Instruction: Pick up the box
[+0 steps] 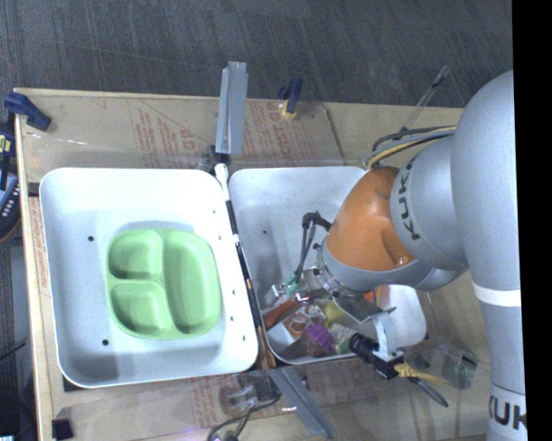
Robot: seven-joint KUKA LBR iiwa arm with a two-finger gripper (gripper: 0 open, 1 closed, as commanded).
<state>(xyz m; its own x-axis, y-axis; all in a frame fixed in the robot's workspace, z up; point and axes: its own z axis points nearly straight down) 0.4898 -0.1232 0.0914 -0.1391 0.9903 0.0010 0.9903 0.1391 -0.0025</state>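
The pincer (301,291) is down in the right bin (275,206), its spread impossible to tell; the box cannot be singled out in the clutter (321,331) just beneath it; no lift is evident.

bins: 2 white, my left bin (65,268) and right bin (266,206) side by side on the bench (146,129) | green divided tray (163,282): 1, in left bin, 3 compartments | small things in right bin under my arm (412,228): jumbled, cannot count | blue clamps: 2 at bench's far edge (291,95)
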